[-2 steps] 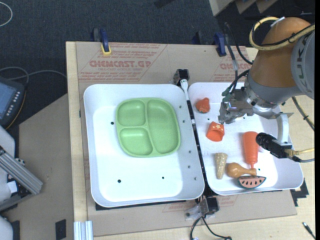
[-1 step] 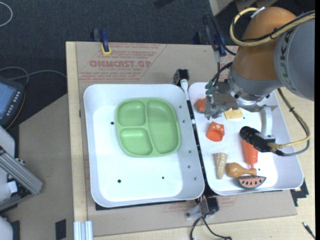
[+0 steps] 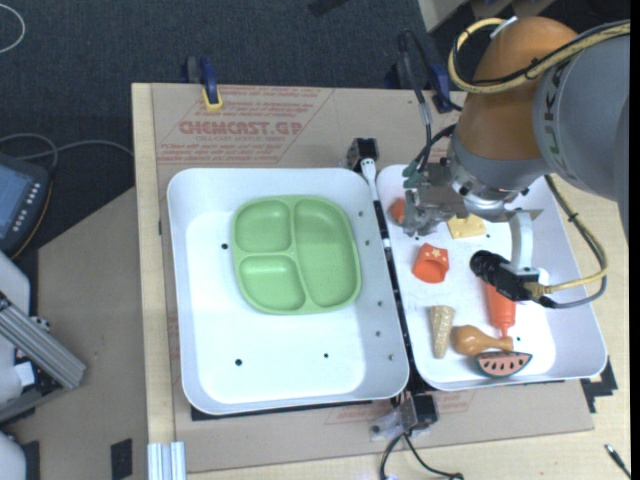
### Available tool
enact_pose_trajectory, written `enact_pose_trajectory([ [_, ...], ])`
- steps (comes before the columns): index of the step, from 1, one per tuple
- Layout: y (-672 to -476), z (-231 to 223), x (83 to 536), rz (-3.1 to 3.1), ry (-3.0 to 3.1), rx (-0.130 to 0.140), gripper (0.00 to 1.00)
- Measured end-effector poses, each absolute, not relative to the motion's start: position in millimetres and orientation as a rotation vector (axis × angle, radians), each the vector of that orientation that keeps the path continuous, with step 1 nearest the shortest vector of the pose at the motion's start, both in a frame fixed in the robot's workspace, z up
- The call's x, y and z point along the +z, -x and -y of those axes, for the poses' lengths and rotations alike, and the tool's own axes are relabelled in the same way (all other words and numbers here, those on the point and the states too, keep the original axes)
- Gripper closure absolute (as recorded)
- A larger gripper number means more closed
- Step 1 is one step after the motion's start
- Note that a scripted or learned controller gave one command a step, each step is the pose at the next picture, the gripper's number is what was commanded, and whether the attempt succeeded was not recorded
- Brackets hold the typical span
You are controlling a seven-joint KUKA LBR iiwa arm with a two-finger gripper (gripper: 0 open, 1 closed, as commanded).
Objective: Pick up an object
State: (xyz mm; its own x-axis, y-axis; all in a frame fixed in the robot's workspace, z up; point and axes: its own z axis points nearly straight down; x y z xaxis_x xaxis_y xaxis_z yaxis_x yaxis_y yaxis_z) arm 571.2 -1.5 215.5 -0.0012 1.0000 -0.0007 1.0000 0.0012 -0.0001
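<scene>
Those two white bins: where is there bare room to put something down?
The left bin has bare floor all around the green divided plate, widest in front of it. The right bin is crowded: red piece, cone, drumstick, watermelon slice and the arm over its far end.

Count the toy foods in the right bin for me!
7 I can see: red piece, cheese, carrot, cone, drumstick, watermelon, and an orange bit by the gripper. The arm may hide more.
</scene>
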Motion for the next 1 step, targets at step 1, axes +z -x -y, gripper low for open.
enact_pose_trajectory([
  [1,-559.1,-8.5,229.3,-2.224,-2.220,0.001,1.00],
])
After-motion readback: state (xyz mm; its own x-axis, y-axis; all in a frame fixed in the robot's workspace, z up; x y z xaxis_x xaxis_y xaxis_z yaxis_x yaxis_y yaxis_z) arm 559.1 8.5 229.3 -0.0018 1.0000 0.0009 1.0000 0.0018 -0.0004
